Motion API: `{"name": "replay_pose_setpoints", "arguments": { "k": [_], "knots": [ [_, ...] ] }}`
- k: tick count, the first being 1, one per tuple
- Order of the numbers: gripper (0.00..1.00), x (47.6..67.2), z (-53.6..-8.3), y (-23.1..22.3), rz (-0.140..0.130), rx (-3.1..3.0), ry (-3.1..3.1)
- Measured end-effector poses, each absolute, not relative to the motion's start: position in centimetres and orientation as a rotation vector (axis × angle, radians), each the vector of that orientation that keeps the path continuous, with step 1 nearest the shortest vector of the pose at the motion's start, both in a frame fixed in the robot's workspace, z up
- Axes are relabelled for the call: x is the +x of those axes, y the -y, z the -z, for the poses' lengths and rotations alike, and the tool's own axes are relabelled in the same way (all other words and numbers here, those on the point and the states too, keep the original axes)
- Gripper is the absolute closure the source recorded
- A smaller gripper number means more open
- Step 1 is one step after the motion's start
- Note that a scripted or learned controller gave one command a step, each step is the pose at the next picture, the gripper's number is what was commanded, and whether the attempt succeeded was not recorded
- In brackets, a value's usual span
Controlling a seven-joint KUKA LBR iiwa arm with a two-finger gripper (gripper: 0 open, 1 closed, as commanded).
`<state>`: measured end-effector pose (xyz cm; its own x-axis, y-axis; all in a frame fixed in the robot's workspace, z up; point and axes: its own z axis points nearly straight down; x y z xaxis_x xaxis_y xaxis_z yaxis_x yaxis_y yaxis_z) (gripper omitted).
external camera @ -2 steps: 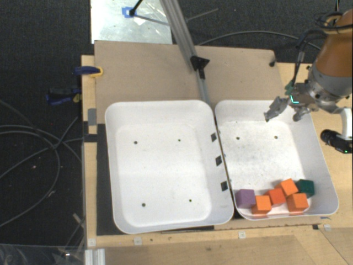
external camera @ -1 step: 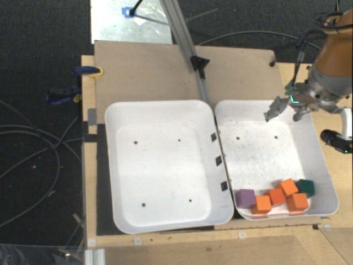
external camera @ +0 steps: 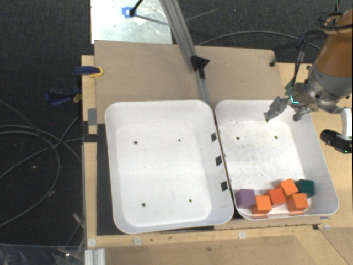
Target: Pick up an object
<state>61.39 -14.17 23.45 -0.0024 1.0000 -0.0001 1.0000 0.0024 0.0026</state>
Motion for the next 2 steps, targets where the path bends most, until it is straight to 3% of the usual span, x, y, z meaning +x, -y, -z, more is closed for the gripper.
{"name": "replay_pose_setpoints", "arguments": {
  "k": [1,2],
  "knots": [
    [0.0,61.4,-23.4,14.2,-0.003,2.217,-2.223],
    [0.0,59.5,-19.9,20.8,0.006,2.227,-2.215]
  ]
}}
